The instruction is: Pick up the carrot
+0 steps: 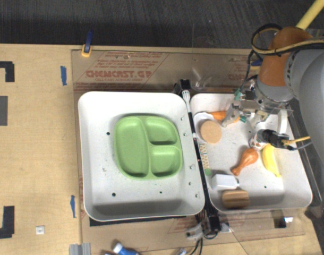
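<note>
The carrot [219, 116] is a small orange piece lying near the back left of the right bin [297, 187], just behind a tan round disc [210, 133]. My gripper [238, 113] hangs low over the back of that bin, right beside the carrot's right end, and it hides part of the carrot. The grey arm with its orange band [274, 68] reaches in from the right above it.
The right bin also holds an orange drumstick-shaped toy [245, 161], a yellow banana [270, 159], a white block [224, 181] and a wooden block [236, 197]. A green divided plate [148, 145] lies in the left bin [98, 190]. A black rail [193, 137] separates the bins.
</note>
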